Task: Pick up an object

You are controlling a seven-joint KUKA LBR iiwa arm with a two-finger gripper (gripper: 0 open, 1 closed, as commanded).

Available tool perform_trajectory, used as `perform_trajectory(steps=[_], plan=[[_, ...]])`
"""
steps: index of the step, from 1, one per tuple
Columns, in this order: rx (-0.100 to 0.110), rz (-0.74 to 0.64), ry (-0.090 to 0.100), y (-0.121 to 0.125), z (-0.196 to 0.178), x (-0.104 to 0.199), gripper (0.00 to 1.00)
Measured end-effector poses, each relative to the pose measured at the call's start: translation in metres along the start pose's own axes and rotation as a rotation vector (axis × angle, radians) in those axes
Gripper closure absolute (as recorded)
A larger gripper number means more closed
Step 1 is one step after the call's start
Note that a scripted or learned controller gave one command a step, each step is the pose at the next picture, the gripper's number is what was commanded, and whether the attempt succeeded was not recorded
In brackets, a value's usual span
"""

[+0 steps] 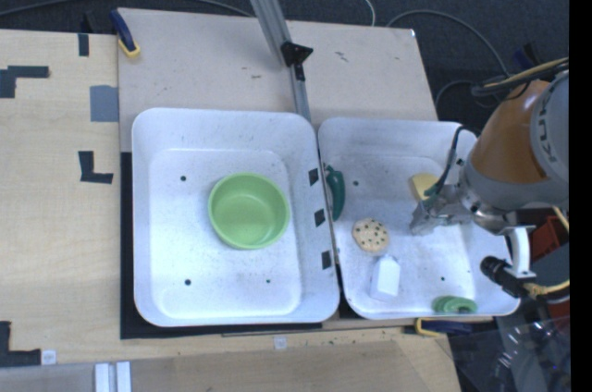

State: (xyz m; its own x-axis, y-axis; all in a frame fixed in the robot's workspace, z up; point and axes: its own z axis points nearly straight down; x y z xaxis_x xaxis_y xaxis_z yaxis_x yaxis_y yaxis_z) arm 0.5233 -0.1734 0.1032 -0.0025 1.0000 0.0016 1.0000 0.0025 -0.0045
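Your gripper (427, 219) sits low inside the right bin (388, 136), its metal tip down near the bin floor, and from this slanted overhead view you cannot tell how its tip is set or whether it touches anything. A yellow object (424, 185) lies just beside it toward the bin's back wall, partly hidden by the wrist. The arm (518, 150) reaches in from the right, its orange band bulging over the bin's right rim. Closer to you in the same bin lie a speckled cookie (371, 236), a small white block (386, 276) and a green ring (454, 305) (at the front corner). A dark green piece (334, 191) rests against the divider. The left bin (166, 127) holds a green bowl (248, 211), upright and well apart from the arm.
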Motion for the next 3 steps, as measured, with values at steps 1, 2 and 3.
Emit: perform_trajectory(steps=[1, 2, 3], plan=[[-0.008, 0.002, -0.004, 0.005, -0.060, -0.007, 1.00], [-0.010, 0.001, -0.004, 0.008, -0.122, -0.012, 1.00], [-0.006, 0.001, -0.003, 0.009, -0.148, -0.011, 1.00]])
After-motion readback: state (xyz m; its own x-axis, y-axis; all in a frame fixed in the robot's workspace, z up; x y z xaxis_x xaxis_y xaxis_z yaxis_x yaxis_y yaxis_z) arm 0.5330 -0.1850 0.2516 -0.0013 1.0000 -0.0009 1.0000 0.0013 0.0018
